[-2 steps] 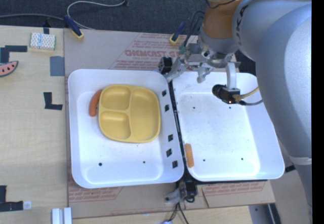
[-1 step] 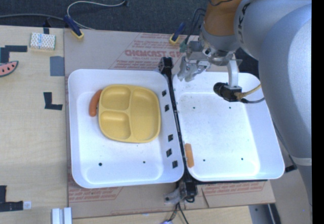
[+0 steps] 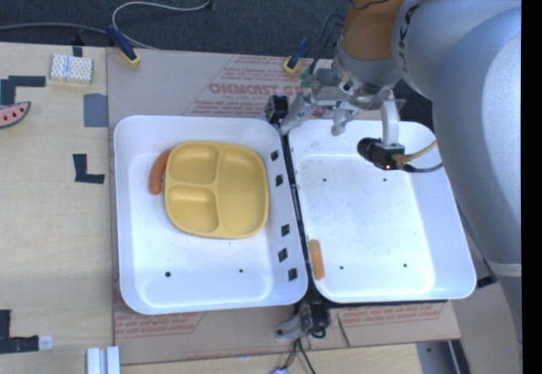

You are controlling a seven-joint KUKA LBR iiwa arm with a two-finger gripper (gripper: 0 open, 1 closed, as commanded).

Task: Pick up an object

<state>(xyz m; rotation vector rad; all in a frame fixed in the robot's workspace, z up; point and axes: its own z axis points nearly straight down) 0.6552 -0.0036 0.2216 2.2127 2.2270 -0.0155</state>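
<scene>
Grey arm (image 3: 457, 51) fills 2 o'clock corner, wrist over top rim of right bin (image 3: 381, 279). Yellow plate (image 3: 216, 189) lies in left bin (image 3: 135, 279); orange piece (image 3: 156, 173) touches its 9 o'clock edge. Small carrot (image 3: 316, 259) at right bin's 8 o'clock wall. Best bet, likely: swing to carrot, descend straight, keep clear of wall. Gripper (image 3: 339, 114) partly hidden under wrist; cannot tell opening or load.

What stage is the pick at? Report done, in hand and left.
Done: nothing looks lifted. The yellow divided plate and an orange carrot-like piece lie in the left bin; another orange piece lies in the right bin. In hand: the gripper hangs over the right bin's far edge. Left: the whole grasp and lift.
</scene>
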